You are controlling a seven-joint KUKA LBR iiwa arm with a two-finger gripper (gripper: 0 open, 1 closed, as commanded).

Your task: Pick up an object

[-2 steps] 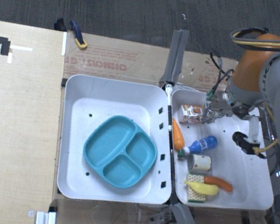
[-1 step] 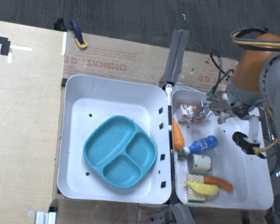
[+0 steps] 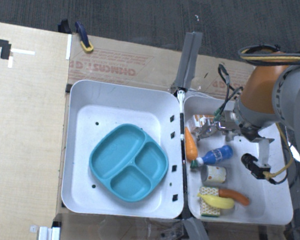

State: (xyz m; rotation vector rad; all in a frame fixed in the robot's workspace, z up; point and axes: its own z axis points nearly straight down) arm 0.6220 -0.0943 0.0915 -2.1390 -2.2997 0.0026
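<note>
Reaching into the right bin (image 3: 269, 214)

The gripper (image 3: 208, 129) (finger state: cannot tell) hovers near the carrot (image 3: 191, 145); next, descend and close.

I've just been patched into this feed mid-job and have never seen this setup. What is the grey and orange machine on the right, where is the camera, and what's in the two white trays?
One fixed camera looks down at a slant on a bench. The grey arm with the orange band is a robot reaching in from the right; its gripper hangs low over the right white bin. I see nothing between its fingers. That bin holds an orange toy carrot, a blue and white bottle, a small grey cup, a yellow banana and an orange-red carrot-like piece. The left white bin holds a blue three-compartment plate.
</note>
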